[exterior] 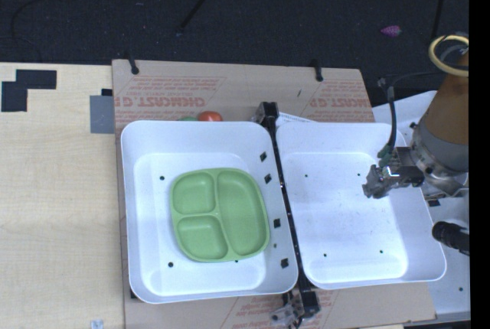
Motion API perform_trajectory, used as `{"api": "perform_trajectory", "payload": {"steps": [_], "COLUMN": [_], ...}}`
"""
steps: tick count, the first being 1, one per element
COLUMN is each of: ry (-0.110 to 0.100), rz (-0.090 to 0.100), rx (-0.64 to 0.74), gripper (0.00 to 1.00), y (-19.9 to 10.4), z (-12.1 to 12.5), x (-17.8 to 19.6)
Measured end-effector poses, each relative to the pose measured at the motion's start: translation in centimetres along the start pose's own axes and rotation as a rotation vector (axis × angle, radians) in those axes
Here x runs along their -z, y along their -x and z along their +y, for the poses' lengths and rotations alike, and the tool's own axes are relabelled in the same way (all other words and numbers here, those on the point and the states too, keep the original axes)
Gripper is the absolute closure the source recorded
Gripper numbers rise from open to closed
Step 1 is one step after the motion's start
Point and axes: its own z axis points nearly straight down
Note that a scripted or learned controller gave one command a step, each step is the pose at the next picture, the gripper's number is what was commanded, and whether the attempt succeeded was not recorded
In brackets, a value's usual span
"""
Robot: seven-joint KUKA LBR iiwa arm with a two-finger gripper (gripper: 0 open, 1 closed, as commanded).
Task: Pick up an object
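green divided plate [220, 214], flat, left bin [145, 159]

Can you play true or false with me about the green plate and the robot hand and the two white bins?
1. The green divided plate lies in the left bin. True.
2. The plate has three compartments. True.
3. The gripper is above the left bin. False: it is over the right bin, near its right side.
4. The gripper is holding the plate. False: the plate lies apart from it, in the other bin.
5. A small red-orange object sits behind the left bin. True.
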Motion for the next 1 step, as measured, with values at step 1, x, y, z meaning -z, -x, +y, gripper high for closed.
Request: {"api": "perform_trajectory", "payload": {"steps": [1], "ry": [-0.010], "rz": [0.003], "rx": [0.003], "gripper": [1.00], "y": [-4.84], "z": [1.21], "x": [-1.84]}}
